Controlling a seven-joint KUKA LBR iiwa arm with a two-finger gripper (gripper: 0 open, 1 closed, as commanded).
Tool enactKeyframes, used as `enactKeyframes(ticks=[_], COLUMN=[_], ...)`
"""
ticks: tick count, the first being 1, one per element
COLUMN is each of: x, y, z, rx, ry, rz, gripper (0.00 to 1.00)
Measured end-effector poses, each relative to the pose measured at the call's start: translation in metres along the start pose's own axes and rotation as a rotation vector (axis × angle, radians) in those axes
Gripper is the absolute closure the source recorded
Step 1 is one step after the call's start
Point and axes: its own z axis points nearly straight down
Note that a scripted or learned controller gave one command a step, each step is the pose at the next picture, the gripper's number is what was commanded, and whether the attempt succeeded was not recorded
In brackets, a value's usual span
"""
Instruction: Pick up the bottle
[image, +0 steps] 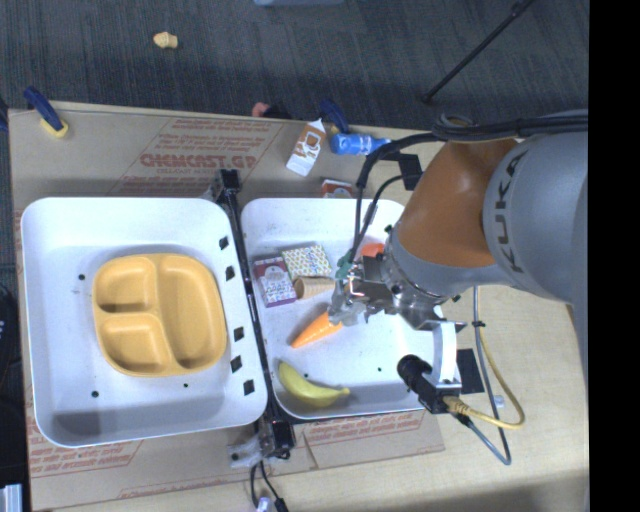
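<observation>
My arm is thick and grey with a broad orange band, black KUKA lettering at three o'clock, black cables looping at twelve, and a yellow cable at five.

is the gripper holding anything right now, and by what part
It cannot be told. The gripper sits low in the right bin, over the thick end of the carrot, but the arm's bulk hides whether anything is between the fingers.

Readable: "KUKA" in dark letters on the grey arm at right, and red print "CHEMCAST GP" on the brown cardboard sheet behind the bins; smaller print on the little packets illegible.
</observation>
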Motion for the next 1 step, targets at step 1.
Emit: enactKeyframes(ticks=[1], x=[0.0318], y=[-0.0053], z=[0.0576], rx=[0.003], ry=[0.001], rz=[-0.272], gripper=[1.00])
